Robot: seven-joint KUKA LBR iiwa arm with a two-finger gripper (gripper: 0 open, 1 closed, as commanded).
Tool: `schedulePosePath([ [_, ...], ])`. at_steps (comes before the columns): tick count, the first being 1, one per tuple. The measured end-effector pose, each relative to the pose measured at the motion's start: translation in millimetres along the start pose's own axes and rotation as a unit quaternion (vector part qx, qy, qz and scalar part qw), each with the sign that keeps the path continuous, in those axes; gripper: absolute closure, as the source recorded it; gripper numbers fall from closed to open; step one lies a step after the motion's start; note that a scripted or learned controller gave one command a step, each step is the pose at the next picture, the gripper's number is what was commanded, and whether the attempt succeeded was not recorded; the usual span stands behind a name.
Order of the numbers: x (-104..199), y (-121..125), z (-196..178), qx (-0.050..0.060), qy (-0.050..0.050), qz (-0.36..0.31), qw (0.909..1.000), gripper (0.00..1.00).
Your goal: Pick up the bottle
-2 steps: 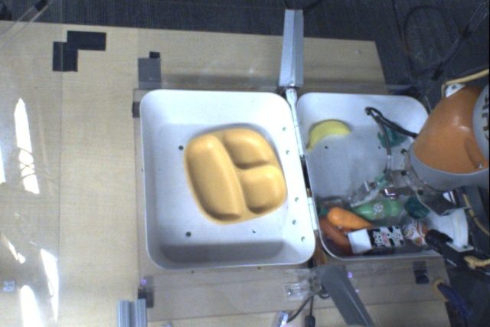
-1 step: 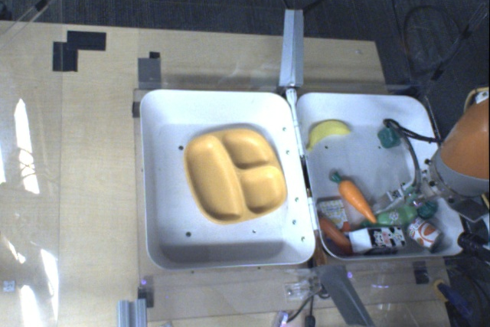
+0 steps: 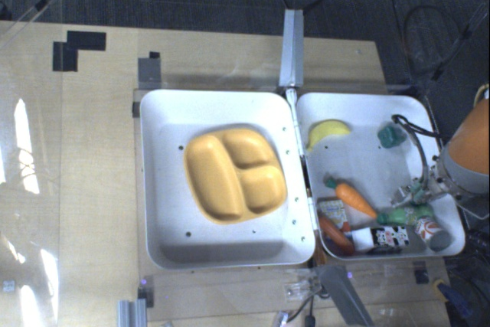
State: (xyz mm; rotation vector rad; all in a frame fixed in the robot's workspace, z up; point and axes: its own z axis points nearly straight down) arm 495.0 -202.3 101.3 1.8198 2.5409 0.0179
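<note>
Two white bins sit side by side on the pale bench, and the action is all in the right bin (image 3: 360, 107). The left bin (image 3: 164, 241) carries a yellow three-compartment tray (image 3: 233, 172), sitting a little askew in the middle.

Over on the right, it is crowded. A yellow lemon-like piece (image 3: 328, 132) rests near the top-left corner, a teal lump (image 3: 390, 136) near the top right, and an orange carrot (image 3: 355, 199) lies on a diagonal in the middle. Below it — packed along the front wall — sit a reddish sausage-shaped item (image 3: 334, 233), a dark printed box (image 3: 390, 238) and, at the far right corner, what looks like the bottle (image 3: 427, 228), lying on its side with a red-and-white label and a grey cap end. A green piece (image 3: 398, 216) lies touching its upper-left side, hemming it in.

The arm comes in from the right, orange band and grey body cut off by the frame edge, with black cable looping over the bin. The gripper (image 3: 417, 191) hovers just above the bottle and the green piece — its tip is a small, blurred tangle, and how it is set cannot be told.

The print on the box and bottle label is too small to read.
</note>
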Motion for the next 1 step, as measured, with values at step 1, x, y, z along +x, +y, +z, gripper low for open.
schedulePosePath([
  [1,-3.8,12.9,-96.5,0.005,0.001,-0.119,0.9929,1.0],
])
